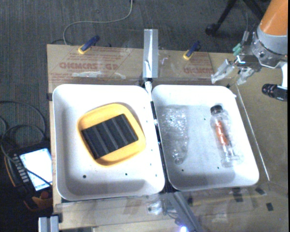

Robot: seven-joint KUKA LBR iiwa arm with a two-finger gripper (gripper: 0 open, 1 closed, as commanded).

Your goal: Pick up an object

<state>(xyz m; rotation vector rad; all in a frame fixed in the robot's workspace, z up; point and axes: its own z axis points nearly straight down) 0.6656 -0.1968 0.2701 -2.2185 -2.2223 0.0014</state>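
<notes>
- Gripper (230, 70) hangs above the far right corner of the right bin (246, 175), its pale fingers spread apart with nothing between them.
- Pickup appears not yet begun: every candidate object lies in the bins, well apart from the claw.
- Nearest candidate, a clear plastic bottle (222, 135) with a dark cap and an orange insert, lies on its side along the right half of the right bin.
- Beside it, toward the divider, a crumpled clear bottle (176, 131) lies flat, hard to make out against the white floor.
- In the left bin (63, 178), a yellow tray (111, 133) with a black ribbed insert rests at a tilt near the centre.
- Nothing sits on top of the bottles; judged from here, the bin wall and the bottles' slick, rounded sides are the likely trouble.
- Blue-and-yellow clamps (88, 44) pin cardboard behind the bins.
</notes>
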